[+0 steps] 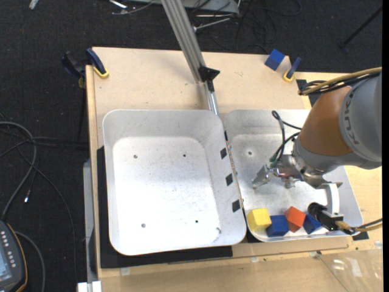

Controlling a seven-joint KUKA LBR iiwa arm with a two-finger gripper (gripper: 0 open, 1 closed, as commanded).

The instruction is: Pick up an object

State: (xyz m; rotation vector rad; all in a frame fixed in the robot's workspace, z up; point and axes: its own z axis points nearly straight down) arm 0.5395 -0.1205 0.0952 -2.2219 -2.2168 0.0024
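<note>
- The tool hangs above the right bin; whether it is spread or pressed together cannot be told.
- Yellow block, blue block and orange block lie just below it in the view.
- Judged light, rigid; flat opposite faces suit gripping.

A wooden bench stood on dark carpet. On its far right corner sat a blue cube, just beside a yellow-tipped clamp; another clamp gripped the far left corner. A metal pole slanted in from the far side. Black cables trailed at left.
</note>
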